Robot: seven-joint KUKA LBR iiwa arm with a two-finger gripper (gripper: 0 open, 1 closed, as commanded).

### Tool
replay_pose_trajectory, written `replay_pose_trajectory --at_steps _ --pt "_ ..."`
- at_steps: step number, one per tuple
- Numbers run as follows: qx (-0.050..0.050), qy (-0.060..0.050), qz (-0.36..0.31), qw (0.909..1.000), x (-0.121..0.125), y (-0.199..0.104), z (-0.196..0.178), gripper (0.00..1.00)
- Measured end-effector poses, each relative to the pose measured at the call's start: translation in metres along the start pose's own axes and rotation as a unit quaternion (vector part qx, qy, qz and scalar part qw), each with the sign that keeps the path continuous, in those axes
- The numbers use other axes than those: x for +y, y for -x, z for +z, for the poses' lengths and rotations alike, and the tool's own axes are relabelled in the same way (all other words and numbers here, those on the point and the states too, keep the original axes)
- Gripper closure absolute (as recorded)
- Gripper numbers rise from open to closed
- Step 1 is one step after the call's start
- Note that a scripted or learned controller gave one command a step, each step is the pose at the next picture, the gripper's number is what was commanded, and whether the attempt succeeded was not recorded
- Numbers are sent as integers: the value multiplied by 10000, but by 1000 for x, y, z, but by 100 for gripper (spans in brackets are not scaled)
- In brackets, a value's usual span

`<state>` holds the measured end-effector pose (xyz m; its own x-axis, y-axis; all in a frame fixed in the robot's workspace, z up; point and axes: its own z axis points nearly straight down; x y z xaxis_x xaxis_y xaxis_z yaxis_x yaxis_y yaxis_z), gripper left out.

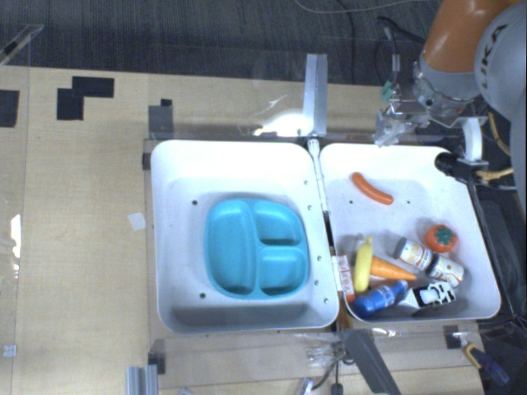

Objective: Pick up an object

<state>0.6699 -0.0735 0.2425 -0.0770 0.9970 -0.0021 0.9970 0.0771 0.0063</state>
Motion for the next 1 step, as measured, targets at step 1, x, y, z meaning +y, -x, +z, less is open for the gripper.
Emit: replay_pose_trajectory --at_steps 1 --pt "5 -6 -240 9997 -75 13 12 100"
